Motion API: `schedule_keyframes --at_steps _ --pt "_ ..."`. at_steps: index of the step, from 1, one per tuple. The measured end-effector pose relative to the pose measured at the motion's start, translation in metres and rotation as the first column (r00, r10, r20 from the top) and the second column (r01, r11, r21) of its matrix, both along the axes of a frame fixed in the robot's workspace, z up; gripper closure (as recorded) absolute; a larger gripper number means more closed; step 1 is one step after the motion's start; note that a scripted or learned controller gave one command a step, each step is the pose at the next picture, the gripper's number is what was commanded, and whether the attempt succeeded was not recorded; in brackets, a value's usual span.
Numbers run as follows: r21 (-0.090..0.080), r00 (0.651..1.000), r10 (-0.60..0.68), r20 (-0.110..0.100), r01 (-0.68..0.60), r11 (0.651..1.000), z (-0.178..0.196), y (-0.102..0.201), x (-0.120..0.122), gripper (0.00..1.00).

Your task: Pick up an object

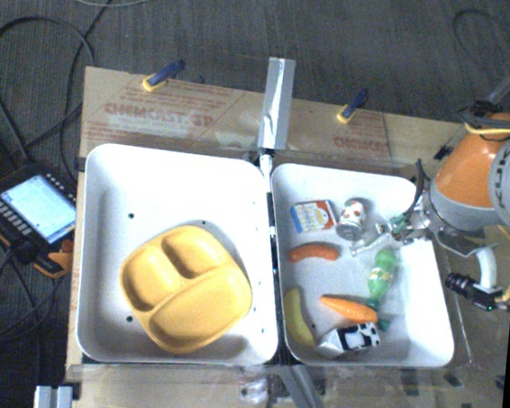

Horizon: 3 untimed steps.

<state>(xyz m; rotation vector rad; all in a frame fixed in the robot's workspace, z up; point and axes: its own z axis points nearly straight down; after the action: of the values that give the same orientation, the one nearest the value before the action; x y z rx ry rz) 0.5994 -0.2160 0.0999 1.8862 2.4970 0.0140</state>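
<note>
A: Jaws? State and position.

B: Gripper (381,230) sits low in the right bin (434,308), toward its far right corner. Fingers too small and blurred; cannot tell whether they are spread or pressed together. Nothing seen between them.

A: Nearest objects?

B: Small can (353,217) just to its left, lying near the far wall. Green bottle (382,273) just on the near side of the gripper. White carton with blue and orange print (313,215) left of the can.

A: Further out?

B: Sausage (313,251) near the bin's left side, carrot (349,307) nearer, touching the bottle's lower end. Yellow-green banana (298,315) by the near left corner; black-and-white toy (357,336) at the near wall.

A: Left bin?

B: Left bin (112,184) holds a yellow divided plate (186,287), tilted toward the near side.
</note>
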Motion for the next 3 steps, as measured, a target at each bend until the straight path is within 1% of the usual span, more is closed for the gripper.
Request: schedule_keyframes --at_steps 1,2,3 --pt "0.011 0.990 -0.142 0.005 0.142 0.990 -0.008 0.003 -0.023 0.00" --pt "0.005 0.990 -0.142 0.001 0.142 0.990 0.000 0.001 -0.024 1.00" --pt "-0.003 0.981 -0.195 -0.015 0.195 0.981 0.012 -0.007 0.046 1.00"
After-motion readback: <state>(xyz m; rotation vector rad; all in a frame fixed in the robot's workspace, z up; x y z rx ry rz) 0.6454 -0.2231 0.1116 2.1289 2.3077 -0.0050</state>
